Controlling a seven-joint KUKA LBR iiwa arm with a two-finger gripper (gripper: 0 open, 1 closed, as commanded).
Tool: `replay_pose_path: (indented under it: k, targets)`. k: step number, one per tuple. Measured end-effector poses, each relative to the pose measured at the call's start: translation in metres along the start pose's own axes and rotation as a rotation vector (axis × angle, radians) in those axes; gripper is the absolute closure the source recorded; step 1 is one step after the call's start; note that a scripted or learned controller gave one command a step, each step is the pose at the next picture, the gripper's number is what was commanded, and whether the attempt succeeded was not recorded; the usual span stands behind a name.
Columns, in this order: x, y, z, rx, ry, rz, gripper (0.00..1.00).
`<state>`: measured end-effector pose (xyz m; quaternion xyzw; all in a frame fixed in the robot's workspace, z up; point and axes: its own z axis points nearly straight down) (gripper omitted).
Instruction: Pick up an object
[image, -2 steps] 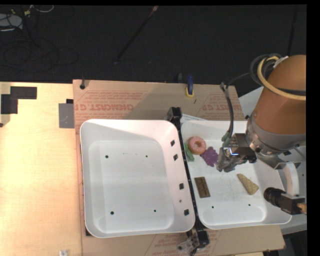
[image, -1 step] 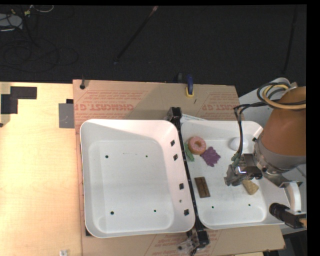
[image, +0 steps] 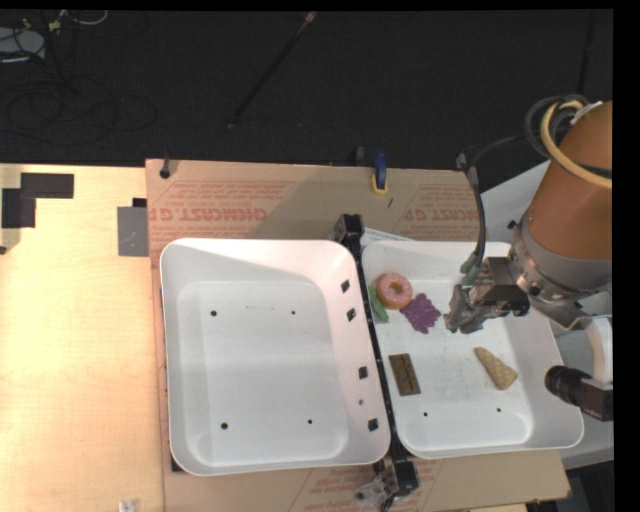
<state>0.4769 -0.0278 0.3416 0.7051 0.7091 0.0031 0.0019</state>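
Note:
The right bin (image: 545, 425) holds a pink frosted doughnut (image: 393, 290), a purple grape bunch (image: 422, 313), a brown flat bar (image: 403, 374) and a tan wedge (image: 496, 367). My gripper (image: 463, 318) hangs low over this bin, just right of the purple grape bunch and above-left of the tan wedge. Its dark fingers point down-left toward the bin floor. Nothing shows between them.
The left bin (image: 190, 440) lies beside the right one, with a black clip strip (image: 368, 330) along the shared rims. Cardboard (image: 260, 205) lies under both bins. The arm's orange band (image: 585, 150) and grey wrist fill the right side above the bin.

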Motion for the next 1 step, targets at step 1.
replay_pose_path:
  k: [1]
  targets:
    - [0.0466,0.0001,-0.0582,0.003,-0.001,0.000,1.00]
